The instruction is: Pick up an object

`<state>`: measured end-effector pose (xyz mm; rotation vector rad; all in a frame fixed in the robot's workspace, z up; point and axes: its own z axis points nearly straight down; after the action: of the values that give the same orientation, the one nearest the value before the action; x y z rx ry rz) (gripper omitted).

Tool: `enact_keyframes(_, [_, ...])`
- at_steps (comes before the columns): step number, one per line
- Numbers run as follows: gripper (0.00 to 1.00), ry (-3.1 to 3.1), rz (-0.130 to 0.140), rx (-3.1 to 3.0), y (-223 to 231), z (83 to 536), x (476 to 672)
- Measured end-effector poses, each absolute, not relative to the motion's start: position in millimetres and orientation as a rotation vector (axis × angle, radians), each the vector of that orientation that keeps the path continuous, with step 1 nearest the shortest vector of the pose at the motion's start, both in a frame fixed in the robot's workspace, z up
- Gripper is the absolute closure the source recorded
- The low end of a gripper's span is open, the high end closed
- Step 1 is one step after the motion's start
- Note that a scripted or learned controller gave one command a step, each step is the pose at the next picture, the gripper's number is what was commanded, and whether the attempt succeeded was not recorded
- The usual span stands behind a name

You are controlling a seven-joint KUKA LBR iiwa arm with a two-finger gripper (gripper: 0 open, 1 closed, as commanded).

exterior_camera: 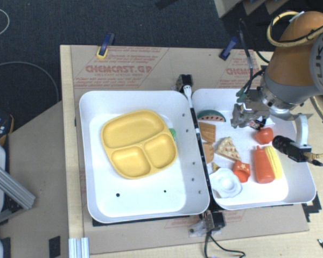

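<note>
Two bins sat side by side, toys such as a tomato [264, 135] and hotdog [265, 164] lying in the right bin [301, 190], where the gripper [244, 118], its state untellable, hovered left of the tomato and would best descend squarely over one toy.

We're seeing the gripper [246, 117] hovering over the right bin [299, 190] near a tomato [264, 136]; a yellow divided plate [138, 143] is sitting in the left bin [97, 160].
</note>
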<state>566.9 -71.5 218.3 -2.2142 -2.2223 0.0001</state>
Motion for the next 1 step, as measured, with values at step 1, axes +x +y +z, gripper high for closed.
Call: enact_keyframes(1, [1.0, -2.223, 0.001, -2.215, -39.7, 215.8, 570.4])
